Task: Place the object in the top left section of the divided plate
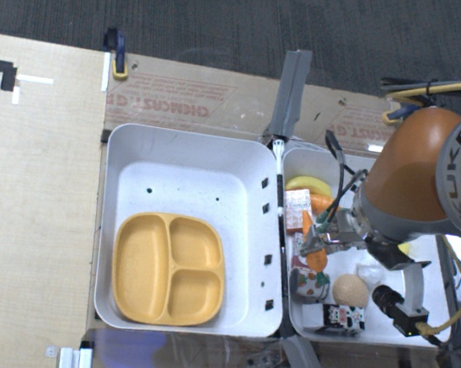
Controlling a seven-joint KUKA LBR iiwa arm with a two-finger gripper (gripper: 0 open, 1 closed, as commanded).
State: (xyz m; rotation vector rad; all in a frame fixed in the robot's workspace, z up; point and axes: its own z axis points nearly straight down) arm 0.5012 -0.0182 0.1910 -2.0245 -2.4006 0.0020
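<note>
From my remote seat I see the arm reaching in from three o'clock and hanging over the right bin, its orange band bulking large above the wrist. The gripper sits low at the left side of that bin, down among the clutter; whether it is clenched or released I cannot tell, and I cannot say it has anything in its grasp. Around it I make out a small carton at about eleven o'clock of the gripper, something yellow at twelve o'clock near the bin's far wall, an orange piece just beside the gripper, a pale round ball at five o'clock, and a black-and-white box just below that ball, near the bin's front wall. Which of these is the object for the task I cannot tell; all lie in the right bin. The left bin holds the yellow divided plate, lying flat toward its seven o'clock corner. The plate has one long section along its nine o'clock side and two smaller ones at its three o'clock side. The two bins sit side by side, touching along a shared edge.
</note>
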